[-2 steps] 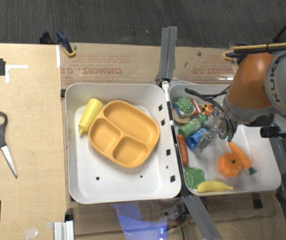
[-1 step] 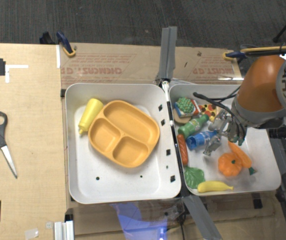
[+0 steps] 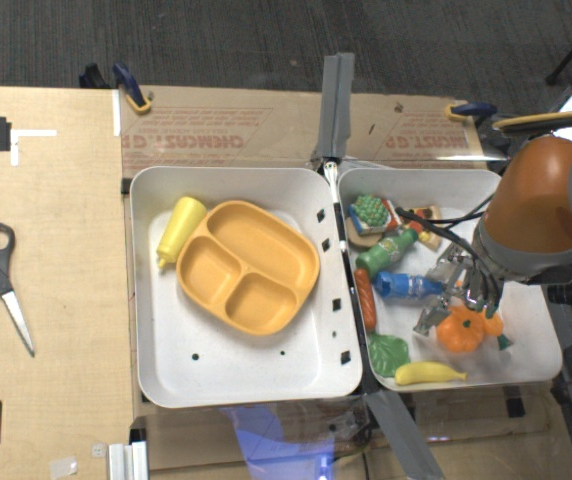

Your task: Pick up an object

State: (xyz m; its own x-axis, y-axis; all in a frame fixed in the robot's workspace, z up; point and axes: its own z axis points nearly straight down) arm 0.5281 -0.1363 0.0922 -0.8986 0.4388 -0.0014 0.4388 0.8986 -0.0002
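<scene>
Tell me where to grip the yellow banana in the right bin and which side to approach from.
Grip the yellow banana across its narrow middle, coming straight down from above. It lies flat, long axis running left-right near the right bin's front wall, with the green leaf at its left end, so close front-to-back.

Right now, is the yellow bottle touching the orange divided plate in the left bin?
Touching. The camera view shows the yellow bottle lying against the upper left rim of the orange divided plate, with no white bin floor visible between them where they meet.

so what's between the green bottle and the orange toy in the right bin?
Camera view: a blue bottle lies between the green bottle and the orange toy, with the pincer reaching down there too.
</scene>
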